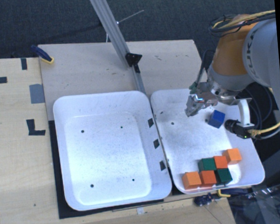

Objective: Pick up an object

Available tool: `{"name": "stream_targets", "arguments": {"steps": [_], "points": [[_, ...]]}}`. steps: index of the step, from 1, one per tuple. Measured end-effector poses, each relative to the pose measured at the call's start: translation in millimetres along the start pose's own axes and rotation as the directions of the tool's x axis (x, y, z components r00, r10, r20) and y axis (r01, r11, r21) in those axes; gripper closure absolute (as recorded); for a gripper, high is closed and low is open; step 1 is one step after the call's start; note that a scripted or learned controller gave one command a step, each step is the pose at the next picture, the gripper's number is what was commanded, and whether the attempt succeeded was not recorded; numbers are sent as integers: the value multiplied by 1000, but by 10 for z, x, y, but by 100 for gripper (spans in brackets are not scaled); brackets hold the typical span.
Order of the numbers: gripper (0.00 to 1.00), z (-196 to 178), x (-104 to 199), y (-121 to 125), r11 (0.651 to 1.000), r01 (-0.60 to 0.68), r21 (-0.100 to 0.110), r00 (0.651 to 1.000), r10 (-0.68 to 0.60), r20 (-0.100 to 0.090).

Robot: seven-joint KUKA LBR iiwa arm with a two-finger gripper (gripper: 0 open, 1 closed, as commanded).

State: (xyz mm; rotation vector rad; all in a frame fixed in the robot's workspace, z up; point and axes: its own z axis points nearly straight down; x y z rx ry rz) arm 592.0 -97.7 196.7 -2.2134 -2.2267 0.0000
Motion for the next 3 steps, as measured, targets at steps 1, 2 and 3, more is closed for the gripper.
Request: {"name": "stream_targets", "arguments": {"steps": [1, 2, 3], "points": [[100, 47, 535, 157, 1000, 1, 0, 1000, -1, 0], [100, -8, 1137, 375, 1000, 2, -1, 1000, -2, -1], [100, -122, 1588, 453, 1000, 0, -1, 1000, 0, 0]]}}
